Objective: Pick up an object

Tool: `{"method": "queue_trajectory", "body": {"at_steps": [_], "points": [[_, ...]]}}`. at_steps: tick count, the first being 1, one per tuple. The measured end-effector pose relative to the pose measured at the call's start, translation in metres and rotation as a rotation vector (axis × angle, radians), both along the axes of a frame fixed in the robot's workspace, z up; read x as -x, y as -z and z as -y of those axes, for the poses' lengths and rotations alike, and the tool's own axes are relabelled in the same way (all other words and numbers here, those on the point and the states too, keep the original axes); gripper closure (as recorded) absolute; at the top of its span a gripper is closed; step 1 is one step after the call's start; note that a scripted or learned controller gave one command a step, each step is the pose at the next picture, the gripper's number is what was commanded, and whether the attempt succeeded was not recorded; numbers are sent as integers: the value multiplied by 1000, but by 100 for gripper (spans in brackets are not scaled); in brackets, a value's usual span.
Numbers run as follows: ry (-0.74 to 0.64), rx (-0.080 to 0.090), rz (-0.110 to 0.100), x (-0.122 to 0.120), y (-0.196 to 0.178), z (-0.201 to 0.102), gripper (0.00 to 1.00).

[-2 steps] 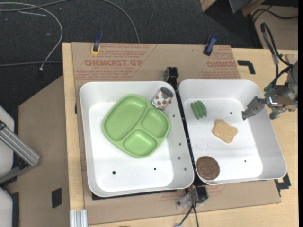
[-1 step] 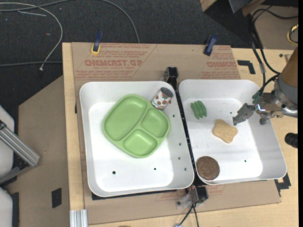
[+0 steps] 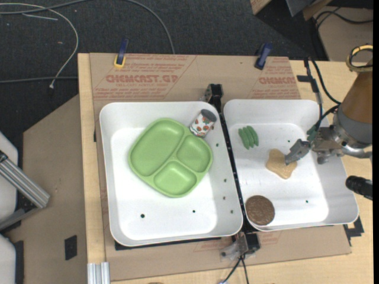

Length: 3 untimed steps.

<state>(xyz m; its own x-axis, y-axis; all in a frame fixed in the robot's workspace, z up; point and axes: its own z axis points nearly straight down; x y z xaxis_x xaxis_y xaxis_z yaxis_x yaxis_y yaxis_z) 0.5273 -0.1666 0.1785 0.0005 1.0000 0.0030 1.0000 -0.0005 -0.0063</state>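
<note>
Plate (image 3: pixel 170 156) + cup (image 3: pixel 202 123) in L bin (image 3: pixel 118 218); cup behind plate.

Orange band (image 3: pixel 359 102) tops a grey wrist; the claw (image 3: pixel 298 151) is dark grey metal with black cabling

Two white bins side by side, green divided plate (image 3: pixel 170 156) and small patterned cup (image 3: pixel 202 123) in left bin (image 3: pixel 121 218), green pea pod (image 3: pixel 249 136), tan chunk (image 3: pixel 281 164) and brown disc (image 3: pixel 260 210) in right bin (image 3: pixel 331 209), gripper (image 3: pixel 296 154) touching the chunk.
</note>
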Motion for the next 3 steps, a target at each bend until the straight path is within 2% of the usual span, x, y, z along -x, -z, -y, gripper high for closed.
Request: {"method": "queue_trajectory", "body": {"at_steps": [1,2,3], "points": [[0,0,0,-7,47,4,0],[-1,2,7,-8,33,4,100],[-2,4,11,-13,-11,2,100]]}}
